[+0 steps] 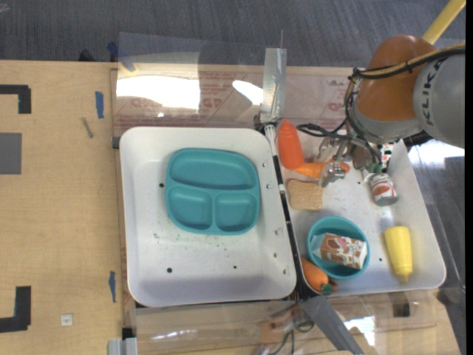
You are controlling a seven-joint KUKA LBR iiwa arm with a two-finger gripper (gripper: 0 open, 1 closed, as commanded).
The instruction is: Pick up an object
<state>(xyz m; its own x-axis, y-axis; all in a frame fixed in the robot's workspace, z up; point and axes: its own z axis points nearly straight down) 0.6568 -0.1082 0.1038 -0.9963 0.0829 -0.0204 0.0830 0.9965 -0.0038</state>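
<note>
The right bin (425, 220) holds several toy foods. A long orange carrot (291, 145) lies along its left wall, with a small orange piece (310, 171) at its lower end. Below that sits a tan bread slice (304, 194). My gripper (335, 168) hangs low in the bin's upper middle, just right of the orange piece and above the bread slice. A small red-labelled can (382, 188) lies to its right. No object shows clearly in its grasp.
A teal bowl (316, 235) in the right bin holds a printed carton (342, 251). A yellow piece (399, 251) lies right of the bowl, and a small carrot (316, 276) sits at the bin's lower left corner. The left bin (140, 198) carries a teal divided plate (213, 191).
</note>
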